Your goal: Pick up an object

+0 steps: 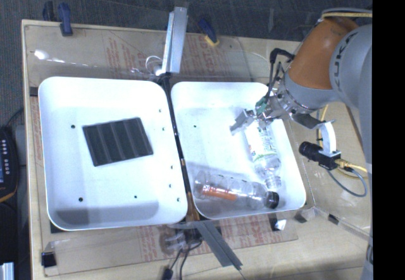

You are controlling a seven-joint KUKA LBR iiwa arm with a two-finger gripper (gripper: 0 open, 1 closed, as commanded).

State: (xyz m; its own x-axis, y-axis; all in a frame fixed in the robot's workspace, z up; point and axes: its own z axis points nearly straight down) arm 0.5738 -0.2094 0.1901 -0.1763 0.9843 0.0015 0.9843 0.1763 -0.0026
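Two white bins side by side; left bin (57, 203) holds a dark ribbed slab (118, 141) lying flat near its middle; right bin (209, 92) holds two clear plastic bottles. One bottle (264, 153) lies along the right wall, white label, neck toward the near corner; second bottle (231, 189) lies across the near end, orange piece inside, dark cap at its right end, close to the first bottle's neck. Gripper (248, 119) is low over the upper right part of the right bin, just at the top end of the labelled bottle; cannot tell how far open it is, and nothing is visibly in its grasp, so no hold yet.

Step in hand, as I judge it: closing in on the labelled bottle. To do it well: centre over the labelled body, not the end; straddle across the short axis; the wall is near, so keep clearance on that side; clear plastic is slick and round, may roll or squirt out; close firmly at mid-body; lift straight; avoid nudging the second bottle.
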